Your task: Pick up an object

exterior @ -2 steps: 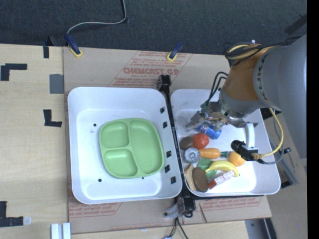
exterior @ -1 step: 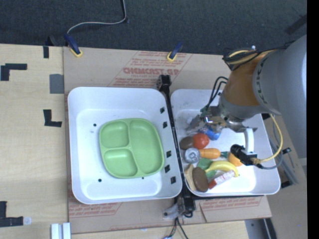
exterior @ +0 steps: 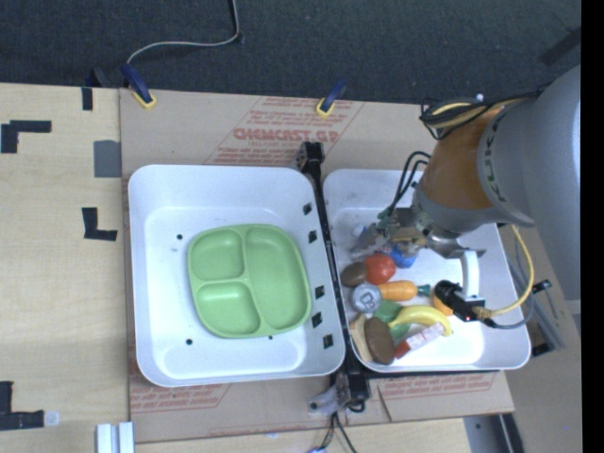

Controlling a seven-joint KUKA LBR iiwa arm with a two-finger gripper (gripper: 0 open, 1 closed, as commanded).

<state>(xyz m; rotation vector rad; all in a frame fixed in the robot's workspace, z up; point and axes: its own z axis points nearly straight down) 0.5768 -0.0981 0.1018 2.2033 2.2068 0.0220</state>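
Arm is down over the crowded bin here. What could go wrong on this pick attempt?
1. The toys in the right bin lie packed together: the tomato, carrot and can touch or nearly touch, so a grasp may nudge neighbours or catch two.
2. The gripper sits near the pile's upper edge, so it might close off-centre and slip.
3. The banana is curved and may roll out.

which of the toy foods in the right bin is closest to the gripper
The red tomato. It lies just below the gripper, while the carrot, banana and brown potato lie farther toward the bin's near edge.
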